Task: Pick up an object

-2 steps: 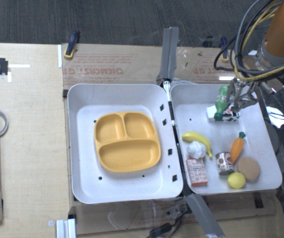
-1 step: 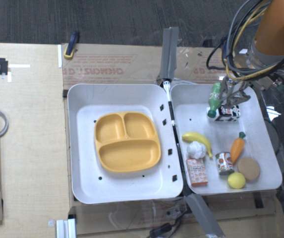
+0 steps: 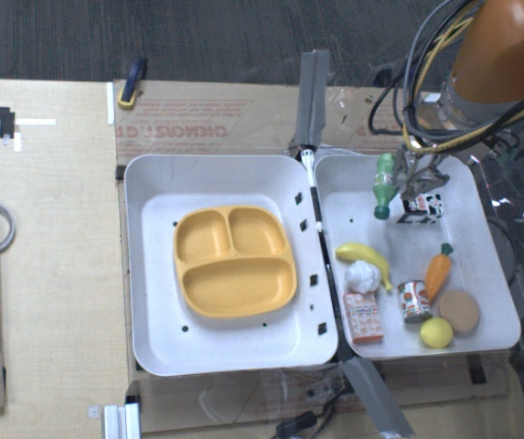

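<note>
The left bin [image 3: 143,245] holds a smooth yellow plastic plate [image 3: 234,261] with rounded corners, split into three compartments, two small at the back and one wide at the front. In the right bin [image 3: 490,273], going rightward, a curved yellow banana [image 3: 364,258] touches a crumpled white ball [image 3: 363,276], and a flat red and white box [image 3: 363,320] lies just below them. At the back of that bin a slim translucent green bottle [image 3: 384,186] with a dark cap stands tilted. Just beside it, the gripper [image 3: 419,183] hangs over a small black and white cube [image 3: 422,208]; whether its fingers are spread or closed, or touching anything, cannot be told under the cables. Nearer the front sit a small red can [image 3: 413,301], a glossy round lemon [image 3: 435,333], an orange carrot [image 3: 437,275] with a green tip, and a flat tan disc [image 3: 460,311].
</note>
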`<state>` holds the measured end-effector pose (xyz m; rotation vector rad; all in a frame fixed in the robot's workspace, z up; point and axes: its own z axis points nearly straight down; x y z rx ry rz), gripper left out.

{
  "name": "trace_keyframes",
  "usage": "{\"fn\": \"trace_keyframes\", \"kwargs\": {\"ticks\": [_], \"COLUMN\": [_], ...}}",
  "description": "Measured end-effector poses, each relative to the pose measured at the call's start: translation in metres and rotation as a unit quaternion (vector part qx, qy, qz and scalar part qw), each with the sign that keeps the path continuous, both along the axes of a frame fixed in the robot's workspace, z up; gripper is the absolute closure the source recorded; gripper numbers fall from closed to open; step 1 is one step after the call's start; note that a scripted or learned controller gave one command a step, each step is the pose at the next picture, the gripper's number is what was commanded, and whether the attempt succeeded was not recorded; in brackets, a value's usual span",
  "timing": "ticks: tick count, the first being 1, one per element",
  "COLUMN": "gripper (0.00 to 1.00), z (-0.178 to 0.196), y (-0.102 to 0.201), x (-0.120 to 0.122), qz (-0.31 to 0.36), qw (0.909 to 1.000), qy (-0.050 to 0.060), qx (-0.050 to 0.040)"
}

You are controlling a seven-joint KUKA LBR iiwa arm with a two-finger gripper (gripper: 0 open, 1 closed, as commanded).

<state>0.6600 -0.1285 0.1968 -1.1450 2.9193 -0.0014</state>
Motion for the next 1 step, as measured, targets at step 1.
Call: {"fn": "trace_keyframes", "kwargs": {"ticks": [1], "gripper": [1.00], "z": [0.0103], "y": [-0.0227], "x": [-0.0465], "qz": [0.090], "qw": [0.9960], "qy": [0.001], "qx": [-0.0004]}}
